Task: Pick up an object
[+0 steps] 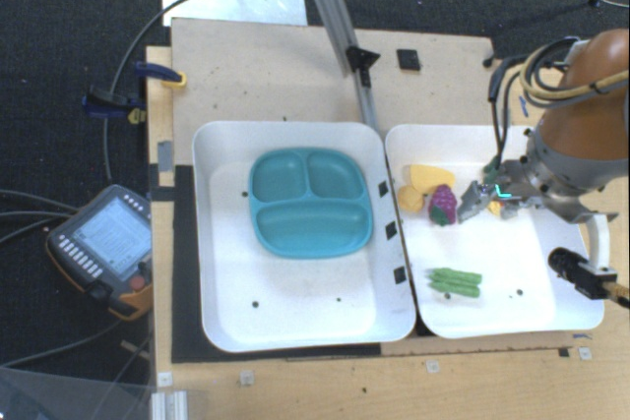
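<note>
The right bin (pixel 512 305) holds a purple bunch of grapes (pixel 443 204), a yellow piece (pixel 429 178) behind it, a smaller yellow piece (pixel 409 199) to its left, and a green bean pod (pixel 455 281) nearer the front. My gripper (pixel 479 200) hangs low in this bin, just right of the grapes, pointing left toward them. A small bit of yellow (pixel 495 208) peeks out beside the gripper body.
The left bin (pixel 226 290) carries a teal divided plate (pixel 310 203). A grey pole (pixel 330 0) slants over the back of the bench. A teach pendant (pixel 103 246) lies off the bench at the left. Cables run across the dark floor.
</note>
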